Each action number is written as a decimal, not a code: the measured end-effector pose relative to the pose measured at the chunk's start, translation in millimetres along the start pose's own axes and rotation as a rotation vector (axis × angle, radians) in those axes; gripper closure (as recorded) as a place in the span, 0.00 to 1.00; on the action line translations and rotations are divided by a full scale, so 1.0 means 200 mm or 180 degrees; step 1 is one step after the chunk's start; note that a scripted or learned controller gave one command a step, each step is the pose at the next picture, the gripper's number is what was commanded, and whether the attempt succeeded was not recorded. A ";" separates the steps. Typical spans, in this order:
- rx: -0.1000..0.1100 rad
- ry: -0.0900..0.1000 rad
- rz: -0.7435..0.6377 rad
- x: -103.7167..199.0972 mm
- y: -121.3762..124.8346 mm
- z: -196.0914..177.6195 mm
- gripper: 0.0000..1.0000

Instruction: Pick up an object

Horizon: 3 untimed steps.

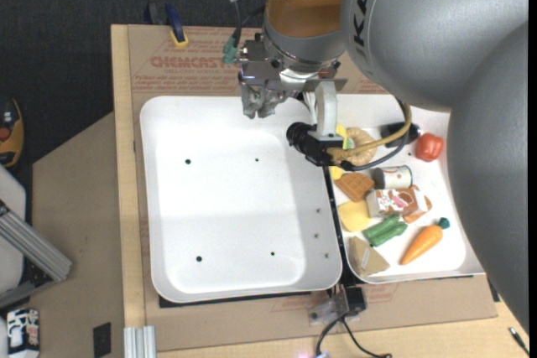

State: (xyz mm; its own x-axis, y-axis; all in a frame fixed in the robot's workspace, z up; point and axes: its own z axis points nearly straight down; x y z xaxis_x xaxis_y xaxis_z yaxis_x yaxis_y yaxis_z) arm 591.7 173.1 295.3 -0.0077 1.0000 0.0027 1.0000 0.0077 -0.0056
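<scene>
Currently gripper [262, 103] hovers at far rim of bare bin [218, 214], grip state unclear; best shift over carrot [422, 241] in neighbouring bin [457, 266], descend centred.

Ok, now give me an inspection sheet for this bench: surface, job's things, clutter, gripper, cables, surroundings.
Surface: two white bins, the left bin and the right bin, on a cardboard sheet.
Job's things: toy food piled in the right bin, including a carrot, tomato, pickle, can and cheese.
Clutter: nothing seen.
Gripper: the gripper is over the left bin's far edge, with no object seen in it.
Cables: a black plug and cable at the bench's near edge.
Surroundings: a blue clamp on the cardboard's far edge; a metal rail to the left.
</scene>
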 end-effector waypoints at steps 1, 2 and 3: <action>-0.0085 0.0016 0.0005 0.20 0.08 -0.86 1.00; -0.0052 -0.0015 0.0053 -0.24 0.20 -1.16 1.00; 0.0021 -0.0010 -0.0004 0.13 -0.12 -0.70 1.00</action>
